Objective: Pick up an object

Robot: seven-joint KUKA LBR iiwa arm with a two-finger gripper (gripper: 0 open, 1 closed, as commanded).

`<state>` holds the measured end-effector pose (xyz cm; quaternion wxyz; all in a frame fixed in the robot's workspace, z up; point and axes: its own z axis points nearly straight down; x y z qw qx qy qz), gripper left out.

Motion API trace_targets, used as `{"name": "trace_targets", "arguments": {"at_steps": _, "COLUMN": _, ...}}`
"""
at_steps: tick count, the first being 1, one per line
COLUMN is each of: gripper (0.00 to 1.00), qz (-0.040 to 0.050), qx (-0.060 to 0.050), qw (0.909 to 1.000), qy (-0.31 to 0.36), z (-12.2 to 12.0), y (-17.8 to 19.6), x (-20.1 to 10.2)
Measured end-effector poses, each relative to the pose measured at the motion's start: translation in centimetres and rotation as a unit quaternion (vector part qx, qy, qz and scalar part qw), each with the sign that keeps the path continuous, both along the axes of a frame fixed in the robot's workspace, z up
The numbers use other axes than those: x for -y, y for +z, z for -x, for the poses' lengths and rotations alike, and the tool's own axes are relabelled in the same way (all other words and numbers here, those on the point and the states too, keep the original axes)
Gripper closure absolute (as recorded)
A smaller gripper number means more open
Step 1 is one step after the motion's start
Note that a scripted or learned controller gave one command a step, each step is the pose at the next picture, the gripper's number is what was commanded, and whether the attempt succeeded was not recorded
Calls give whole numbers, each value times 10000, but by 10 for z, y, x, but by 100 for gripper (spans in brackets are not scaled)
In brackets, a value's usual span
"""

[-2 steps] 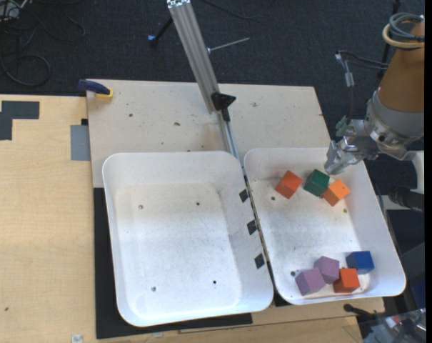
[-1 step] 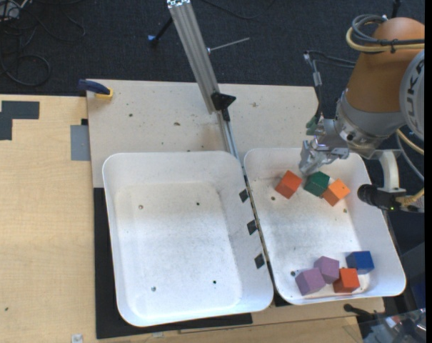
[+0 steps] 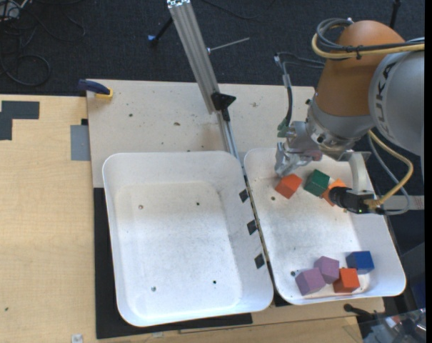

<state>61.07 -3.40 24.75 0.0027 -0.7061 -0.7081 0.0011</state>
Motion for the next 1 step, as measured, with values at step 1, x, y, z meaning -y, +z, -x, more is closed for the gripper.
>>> {"name": "trace_targets", "arguments": {"at_steps": 1, "gripper": 100, "qz": 2, "qx": -4, "qw": 10000, "qy": 3, "z": -11, "y": -18, "x": -49}}
